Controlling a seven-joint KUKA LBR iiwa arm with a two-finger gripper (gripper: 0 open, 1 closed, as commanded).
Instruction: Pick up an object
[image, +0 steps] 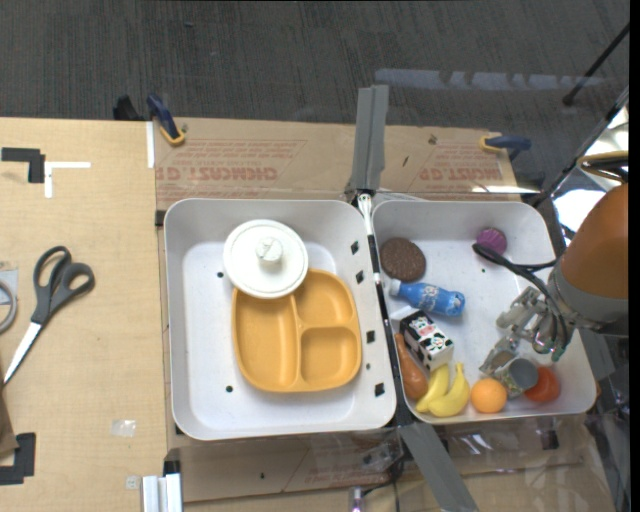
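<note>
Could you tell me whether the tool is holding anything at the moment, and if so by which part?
Nothing shows in the tool. It hangs low in the right bin, just above the orange and a grey round object.

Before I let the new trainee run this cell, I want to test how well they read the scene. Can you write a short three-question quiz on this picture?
1. True or false: the round white lid rests on the yellow divided plastic tray in the left white bin.
2. Which lies nearest the tool? A) the round brown cookie B) the small grey cup C) the blue and white bottle
3. Fill in: the yellow banana lies beside the small ____ ball at the right white bin's near edge.

Key: 1 true; 2 B; 3 orange.
</note>
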